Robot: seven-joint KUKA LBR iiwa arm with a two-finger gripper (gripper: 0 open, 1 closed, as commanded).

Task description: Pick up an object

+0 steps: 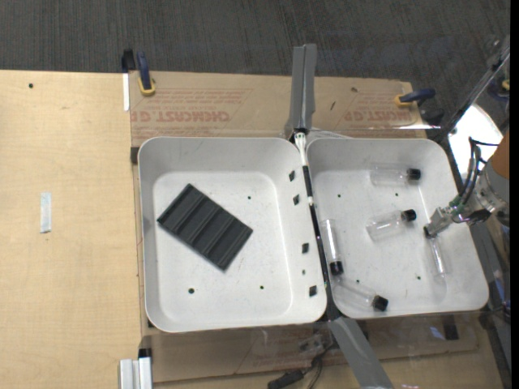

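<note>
We hover our gripper (435, 224), its grip state impossible to tell, at the right bin (462, 298)'s right wall, with a clear tube (439, 259) just below it, long axis running along that wall.

Left bin: one dark ribbed rectangular slab (204, 226), lying flat, turned at a slant.
Right bin: clear vials with black caps, all lying down. One near the back (395, 175), one mid-floor (390, 224), one along the left wall (332, 248), one at the front (366, 297).
</note>
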